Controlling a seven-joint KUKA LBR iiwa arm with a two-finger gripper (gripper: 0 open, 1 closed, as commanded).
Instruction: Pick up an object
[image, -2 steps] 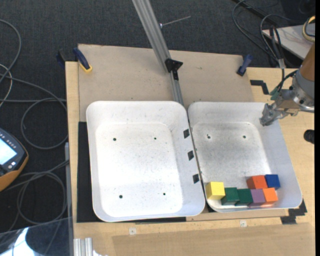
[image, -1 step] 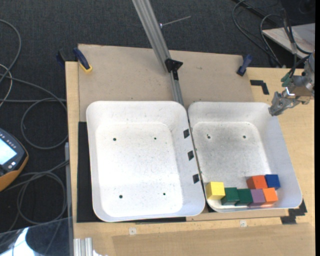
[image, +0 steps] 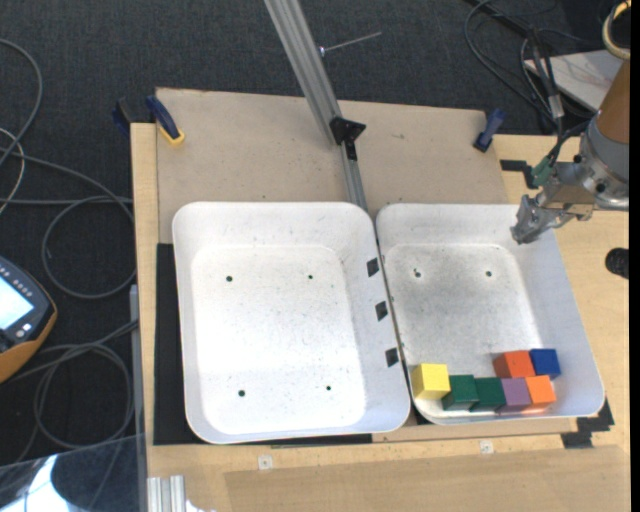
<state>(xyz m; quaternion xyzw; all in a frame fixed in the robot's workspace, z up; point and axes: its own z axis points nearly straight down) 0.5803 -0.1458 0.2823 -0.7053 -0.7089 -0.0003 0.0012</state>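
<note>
While the bench (image: 300, 150) spreads out well to the left of and below the gripper (image: 527, 228), its brown board bears the two white bins side by side. The left bin (image: 200, 240) lies far to the gripper's left, its floor showing four small dark dots. The right bin (image: 560, 290) sits directly under the gripper, which hangs over that bin's upper right corner, near the rim. The arm (image: 612, 140) comes in from the right edge, above and to the right of the gripper, and a slanted metal post (image: 315, 90) rises well to its upper left, meeting the board between the bins. Two blue clamps grip the board's far edge, one (image: 488, 128) just above and left of the gripper, the other (image: 165, 118) far to its left. The gripper points down and to the left; its tips look close together with nothing seen between them, but whether they are clenched or released I cannot tell at this size. The blocks lie well below the gripper, clustered along the right bin's near wall: a yellow block (image: 432, 378) at the left end, green blocks (image: 475, 391) next, then a purple block (image: 517, 393), a red block (image: 517, 363), an orange block (image: 540, 389) and a blue block (image: 545, 361) at the right end, all touching or nearly touching one another and well apart from the gripper.
</note>
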